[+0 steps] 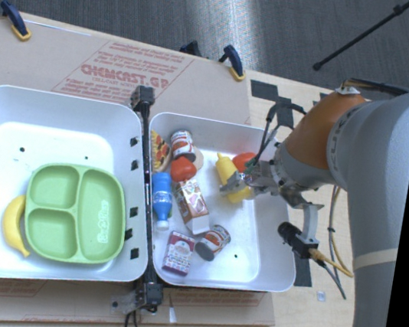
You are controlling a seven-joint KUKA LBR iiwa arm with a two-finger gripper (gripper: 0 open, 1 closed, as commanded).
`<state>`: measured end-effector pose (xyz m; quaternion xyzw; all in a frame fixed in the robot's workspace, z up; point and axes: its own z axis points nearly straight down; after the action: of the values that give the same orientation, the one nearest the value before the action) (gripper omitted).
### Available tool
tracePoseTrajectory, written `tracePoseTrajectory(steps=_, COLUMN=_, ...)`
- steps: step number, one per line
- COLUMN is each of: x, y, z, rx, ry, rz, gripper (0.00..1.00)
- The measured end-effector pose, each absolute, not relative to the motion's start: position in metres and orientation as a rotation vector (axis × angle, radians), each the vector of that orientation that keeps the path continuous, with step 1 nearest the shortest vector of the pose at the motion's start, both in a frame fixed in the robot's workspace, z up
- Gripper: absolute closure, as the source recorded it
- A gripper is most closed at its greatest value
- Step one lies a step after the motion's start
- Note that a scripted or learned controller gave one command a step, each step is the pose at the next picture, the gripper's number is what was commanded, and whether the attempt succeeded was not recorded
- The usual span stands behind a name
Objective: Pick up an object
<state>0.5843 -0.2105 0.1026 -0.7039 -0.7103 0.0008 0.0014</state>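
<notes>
Yellow toy fruit (226, 172), pear-like, is lying at the far right edge of the right bin (269, 267), just beside a red toy fruit (243, 160). I'm reading it as the target because the claw (233, 186) is sitting right at its near end, touching or nearly so. From this slant I cannot tell whether the claw is wide or narrow, or gripping anything.

Handling guess: hollow moulded plastic, light, stiff, smooth and a bit slippery, rounded so it may roll out of a pinch. I'm favouring a hold across its narrower waist.

Other things I'm noting in that bin: a blue bottle (160, 194) along the left wall, a small carton (192, 202) mid-bin, a tin can (212, 242) on its side, a red box (179, 254) near the front edge, a red tomato shape (182, 169), another can (182, 144) at the back. The left bin (11, 115) is holding a green divided tray (76, 213), matte plastic, and a banana (13, 224) touching the tray's left rim.
</notes>
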Motion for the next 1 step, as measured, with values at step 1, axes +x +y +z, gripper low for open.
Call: tracePoseTrajectory(steps=1, x=0.5905, y=-0.1658, z=0.2146, rx=-2.216, ry=-2.230, rz=-0.003, gripper=1.00)
